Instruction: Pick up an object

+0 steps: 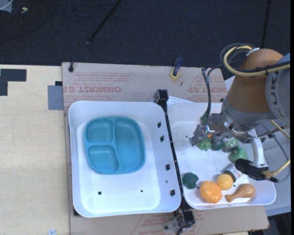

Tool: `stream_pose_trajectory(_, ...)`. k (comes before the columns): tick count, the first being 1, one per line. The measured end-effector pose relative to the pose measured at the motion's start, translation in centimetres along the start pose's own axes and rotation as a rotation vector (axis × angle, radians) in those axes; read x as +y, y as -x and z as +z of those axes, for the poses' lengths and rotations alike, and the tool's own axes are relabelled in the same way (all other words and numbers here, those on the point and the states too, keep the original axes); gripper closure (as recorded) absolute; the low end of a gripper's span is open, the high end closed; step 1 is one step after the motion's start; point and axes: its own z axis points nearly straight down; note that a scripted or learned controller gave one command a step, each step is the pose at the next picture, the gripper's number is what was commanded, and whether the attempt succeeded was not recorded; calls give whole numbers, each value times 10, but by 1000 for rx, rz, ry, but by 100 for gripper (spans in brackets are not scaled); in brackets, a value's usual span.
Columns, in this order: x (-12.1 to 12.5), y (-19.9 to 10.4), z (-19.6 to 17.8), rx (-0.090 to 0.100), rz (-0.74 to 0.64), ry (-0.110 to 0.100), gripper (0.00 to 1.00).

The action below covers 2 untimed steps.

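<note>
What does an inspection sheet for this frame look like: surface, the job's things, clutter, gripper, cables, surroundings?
Surface: two white bins side by side on a cardboard-covered bench; left bin, right bin.
Job's things: in the right bin, an orange fruit, a yellow ball, a tan drumstick-shaped toy, a dark green lump, a green piece and a leafy green item beside the gripper.
Clutter: blue divided plate in the left bin.
Gripper: gripper low over the right bin, by the leafy item; grasp cannot be told.
Cables: yellow and black loops on the arm; more leads on the dark floor.
Surroundings: clamp at the bench's far edge.
</note>
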Motion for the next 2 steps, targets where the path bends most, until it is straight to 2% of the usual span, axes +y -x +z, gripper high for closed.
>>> stream_pose_trajectory(1, 7, -10, -10, 1, 0, 0, 100)
stream_pose_trajectory(2, -3, 7, -14, 0, 2, -1, 100)
